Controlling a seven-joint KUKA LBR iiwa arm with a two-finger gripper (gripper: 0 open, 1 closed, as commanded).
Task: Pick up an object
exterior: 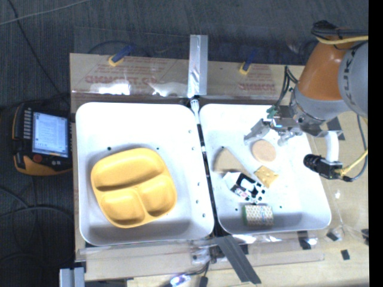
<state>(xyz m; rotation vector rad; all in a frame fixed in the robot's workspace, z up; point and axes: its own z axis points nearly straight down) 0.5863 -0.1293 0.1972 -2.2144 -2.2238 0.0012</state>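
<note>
Two shallow white bins are sitting side by side on the worktop [179,79], meeting at a dark seam down the middle of the frame. The left bin [90,130] is holding a glossy yellow divided tray [133,186] with rounded corners, lying in the lower half and leaving bare white floor along the upper rim. The right bin [311,211] is carrying a cluster of small things near its centre: a round, flat tan disc [264,151], a tan wedge-shaped piece [227,160] close to the seam, a small yellowish block [266,176], a black-and-white printed card [248,188], and a short patterned cylinder [258,214] near the lower rim. Open floor is remaining along the upper left and the lower right of this bin.

Reaching in from the right of the frame, the grey arm with its orange band [323,70] is hanging over the upper right of the right bin. Its claw [272,133] is hovering just above the tan disc with fingers spread apart, apparently grasping nothing, though the slanted view is making the gap hard to judge. A handheld screen unit [45,137] is lying at the left edge of the frame, off the bins.
</note>
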